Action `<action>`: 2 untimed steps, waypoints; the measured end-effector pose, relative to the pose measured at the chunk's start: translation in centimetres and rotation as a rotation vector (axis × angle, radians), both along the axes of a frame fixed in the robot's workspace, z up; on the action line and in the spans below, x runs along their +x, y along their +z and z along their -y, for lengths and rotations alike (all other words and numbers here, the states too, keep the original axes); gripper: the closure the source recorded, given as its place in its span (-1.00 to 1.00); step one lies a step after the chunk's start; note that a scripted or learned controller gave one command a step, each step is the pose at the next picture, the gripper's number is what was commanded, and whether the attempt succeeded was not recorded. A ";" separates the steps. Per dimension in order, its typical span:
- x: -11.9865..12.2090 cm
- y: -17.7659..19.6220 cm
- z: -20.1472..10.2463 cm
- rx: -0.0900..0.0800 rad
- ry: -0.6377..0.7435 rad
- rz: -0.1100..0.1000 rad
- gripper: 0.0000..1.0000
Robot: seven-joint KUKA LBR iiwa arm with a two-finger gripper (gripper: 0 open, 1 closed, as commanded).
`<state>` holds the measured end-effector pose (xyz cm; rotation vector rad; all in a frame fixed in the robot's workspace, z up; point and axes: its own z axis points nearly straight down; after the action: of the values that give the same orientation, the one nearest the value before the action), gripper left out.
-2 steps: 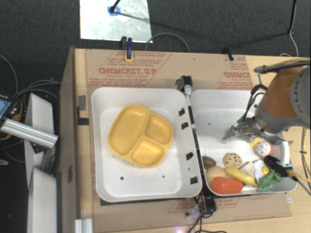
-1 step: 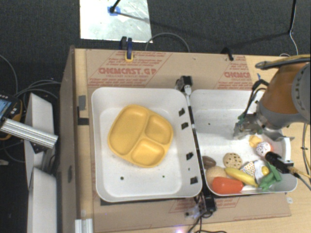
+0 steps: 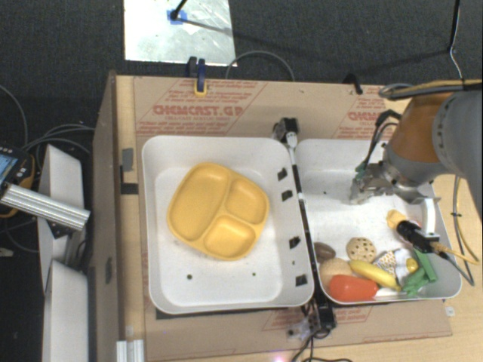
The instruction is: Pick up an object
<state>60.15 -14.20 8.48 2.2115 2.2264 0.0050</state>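
Camera view is looking down at a slant on my table (image 3: 226, 108), which is wearing a brown sheet with red lettering; dark carpet (image 3: 60, 44) is lying around it. At the far left a pale metal rail (image 3: 47, 206) is being cut off by the frame edge.

I am counting two white bins. The left bin (image 3: 151, 225) is holding one yellow plate (image 3: 219, 211) with three compartments. The right bin (image 3: 332, 217) is holding my hand (image 3: 367, 190) near its far side, low over bare white floor, well apart from the pile. Whether my hand is released or clenched I cannot tell; its tip is too small and grey to read, and nothing is showing in its grasp.

The objects are crowding the near corner: one brown lump (image 3: 324, 250), one pale piece (image 3: 336, 267) partly hidden beneath one red piece (image 3: 353, 288), one round speckled disc (image 3: 361, 248), one yellow banana (image 3: 373, 273) and one green piece (image 3: 417, 274), hard to make out. My arm (image 3: 445, 138) is being cut off at the right.
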 end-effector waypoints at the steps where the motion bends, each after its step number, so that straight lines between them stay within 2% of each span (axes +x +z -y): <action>1: 4.5 0.1 -5.0 0.000 0.004 0.002 1.00; 2: 4.1 0.0 -6.0 0.000 -0.001 -0.003 1.00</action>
<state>64.25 -8.25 8.45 2.2140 2.2276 0.0015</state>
